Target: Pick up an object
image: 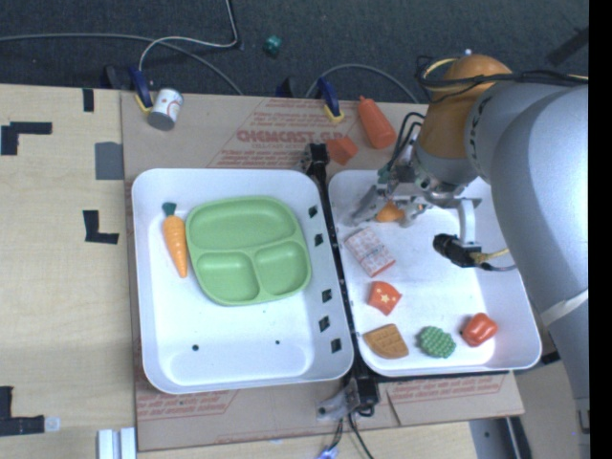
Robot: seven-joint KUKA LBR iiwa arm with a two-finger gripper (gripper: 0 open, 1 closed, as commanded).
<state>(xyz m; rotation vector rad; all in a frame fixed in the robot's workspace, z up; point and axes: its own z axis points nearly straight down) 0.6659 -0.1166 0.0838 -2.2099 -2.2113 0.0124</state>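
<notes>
Two bins: left bin (153, 285) and right bin (507, 304), side by side on printed cardboard (277, 142).
Writing: red "CHEMCAST" on the cardboard.
Gripper (387, 204): low at the right bin's far end; claw state cannot be told.
Orange piece (389, 214): just beneath the gripper.
Left bin: green plate (249, 249), carrot (175, 240).

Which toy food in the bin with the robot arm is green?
The round bumpy one at the near edge of the right bin, sitting between the tan toast-like piece and a red piece.
</notes>
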